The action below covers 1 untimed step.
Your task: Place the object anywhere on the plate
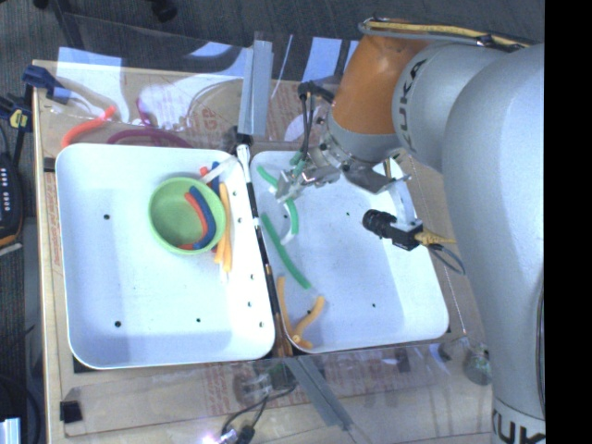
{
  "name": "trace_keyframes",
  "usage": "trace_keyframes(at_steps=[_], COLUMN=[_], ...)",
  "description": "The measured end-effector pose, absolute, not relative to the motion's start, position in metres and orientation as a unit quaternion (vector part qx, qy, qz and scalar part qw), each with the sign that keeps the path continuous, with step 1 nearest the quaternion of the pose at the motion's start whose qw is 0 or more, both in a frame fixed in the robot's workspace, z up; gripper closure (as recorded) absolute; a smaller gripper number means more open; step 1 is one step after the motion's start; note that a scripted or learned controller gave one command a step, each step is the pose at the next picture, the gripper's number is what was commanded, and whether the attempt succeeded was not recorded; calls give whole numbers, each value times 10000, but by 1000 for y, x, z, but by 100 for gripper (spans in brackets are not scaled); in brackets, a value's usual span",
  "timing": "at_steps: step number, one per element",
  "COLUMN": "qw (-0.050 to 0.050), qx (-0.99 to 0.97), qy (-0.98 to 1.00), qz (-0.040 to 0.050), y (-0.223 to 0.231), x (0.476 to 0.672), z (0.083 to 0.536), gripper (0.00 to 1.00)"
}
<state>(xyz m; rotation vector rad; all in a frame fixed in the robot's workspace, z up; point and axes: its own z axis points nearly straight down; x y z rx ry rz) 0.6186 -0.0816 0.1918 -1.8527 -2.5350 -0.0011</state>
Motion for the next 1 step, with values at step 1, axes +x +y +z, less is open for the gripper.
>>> trace_keyframes(at_steps=[1], qw=[7], qx=[-5901], qy=[-8074], qz=[-5], y=[-82], x=[619], z=[192], gripper=[0])
